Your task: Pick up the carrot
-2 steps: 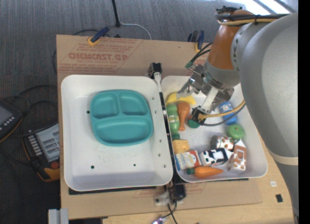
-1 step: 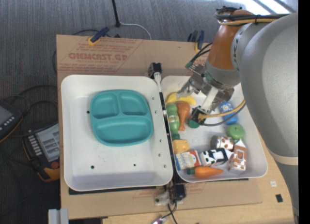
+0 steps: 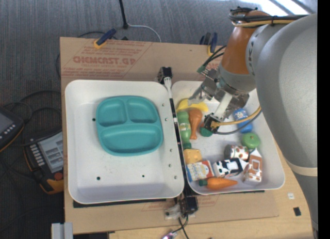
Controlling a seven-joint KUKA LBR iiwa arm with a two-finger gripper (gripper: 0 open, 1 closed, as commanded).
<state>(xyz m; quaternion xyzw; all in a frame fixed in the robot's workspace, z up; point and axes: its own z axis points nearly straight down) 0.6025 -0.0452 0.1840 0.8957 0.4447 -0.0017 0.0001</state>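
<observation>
The carrot point(image 3: 223, 183) lies on its side at the near edge of the right bin point(image 3: 276, 173). Its green end points left, to the middle of the bench. Nothing holds it, and it is well away from the claw.

Just behind the carrot are a small box point(image 3: 197, 170), a black and white cow toy point(image 3: 227, 166) and a red and white box point(image 3: 253, 169). A little can point(image 3: 238, 153) stands behind the cow toy. A yellow toy point(image 3: 192, 155) sits near the bin's left wall, and a green ball point(image 3: 251, 140) sits near the right side.

Farther back, an orange toy point(image 3: 195, 119) lies next to a green toy point(image 3: 184, 131). A blue toy point(image 3: 242, 115) is on the other side of the bin.

The claw point(image 3: 209, 97) hangs over the far part of the right bin, above the orange toy. I cannot tell if it is wide or narrow, and I cannot see a toy in it. The grey arm point(image 3: 289, 62) with its orange band comes in from the right.

The left bin point(image 3: 87, 171) has a teal plate point(image 3: 129, 125) lying flat in its middle. Both bins sit on brown cardboard point(image 3: 103, 60). A blue clip point(image 3: 103, 38) is at the far edge of it.
</observation>
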